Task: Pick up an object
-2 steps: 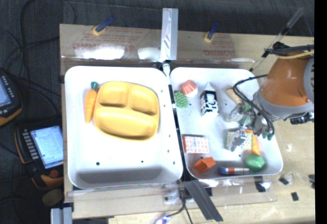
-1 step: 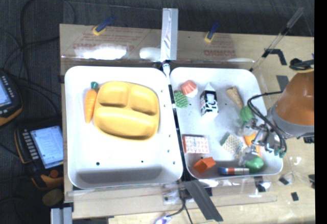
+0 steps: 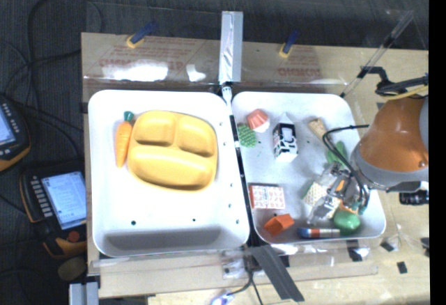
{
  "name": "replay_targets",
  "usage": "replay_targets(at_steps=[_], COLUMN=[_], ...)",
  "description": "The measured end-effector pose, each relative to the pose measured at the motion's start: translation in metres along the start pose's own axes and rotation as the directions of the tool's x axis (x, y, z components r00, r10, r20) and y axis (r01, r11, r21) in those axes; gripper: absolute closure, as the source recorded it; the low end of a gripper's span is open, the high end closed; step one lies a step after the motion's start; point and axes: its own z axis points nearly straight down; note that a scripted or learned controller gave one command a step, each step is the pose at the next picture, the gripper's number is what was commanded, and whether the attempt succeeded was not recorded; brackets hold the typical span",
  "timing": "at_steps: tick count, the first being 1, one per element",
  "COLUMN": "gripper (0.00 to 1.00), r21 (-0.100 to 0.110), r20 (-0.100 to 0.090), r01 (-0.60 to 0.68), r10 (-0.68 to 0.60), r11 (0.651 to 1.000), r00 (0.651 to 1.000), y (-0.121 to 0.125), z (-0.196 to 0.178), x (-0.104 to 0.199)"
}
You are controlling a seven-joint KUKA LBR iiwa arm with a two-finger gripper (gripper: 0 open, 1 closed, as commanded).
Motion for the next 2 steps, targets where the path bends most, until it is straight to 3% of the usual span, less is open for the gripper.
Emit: replay_targets(at_steps=[1, 2], gripper=[0.00, 0.00], r21=[-0.002, -0.001], r20=[-0.004, -0.003], r01=[-0.071, -0.106], r10=[0.071, 0.106], r11=[0.997, 0.994], r00=[0.997, 0.994], y=[0.040, 0.002], z=[0.002, 0.001], x=[-0.061, -0.029])
